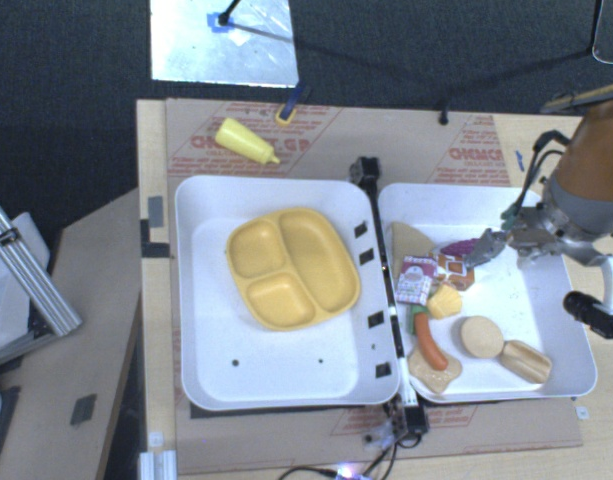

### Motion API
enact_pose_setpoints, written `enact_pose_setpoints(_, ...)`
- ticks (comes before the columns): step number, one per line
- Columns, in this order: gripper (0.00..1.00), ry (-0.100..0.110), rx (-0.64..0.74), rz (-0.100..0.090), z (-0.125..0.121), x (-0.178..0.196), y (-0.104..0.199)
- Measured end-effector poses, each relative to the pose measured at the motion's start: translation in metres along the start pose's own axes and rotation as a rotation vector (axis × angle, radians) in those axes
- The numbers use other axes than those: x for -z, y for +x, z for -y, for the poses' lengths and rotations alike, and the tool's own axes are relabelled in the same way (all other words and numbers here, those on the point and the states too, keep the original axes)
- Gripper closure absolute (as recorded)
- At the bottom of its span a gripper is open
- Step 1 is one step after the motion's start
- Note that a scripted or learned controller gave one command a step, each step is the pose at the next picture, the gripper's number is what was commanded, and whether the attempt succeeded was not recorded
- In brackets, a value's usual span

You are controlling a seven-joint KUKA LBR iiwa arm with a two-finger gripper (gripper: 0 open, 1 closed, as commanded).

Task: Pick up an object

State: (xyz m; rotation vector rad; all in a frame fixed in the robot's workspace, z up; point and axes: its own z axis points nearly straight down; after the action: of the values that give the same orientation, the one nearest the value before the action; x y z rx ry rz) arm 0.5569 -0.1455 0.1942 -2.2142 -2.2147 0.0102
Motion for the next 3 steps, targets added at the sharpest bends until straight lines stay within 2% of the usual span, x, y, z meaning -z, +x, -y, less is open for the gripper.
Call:
enact_pose_setpoints(1,0.0,-0.013,0.003,0.003,-0.003,0.007,0.0)
enact_pose_setpoints(3,0.0,-0.012,0.001,0.001,-0.014,-0.078,-0.002)
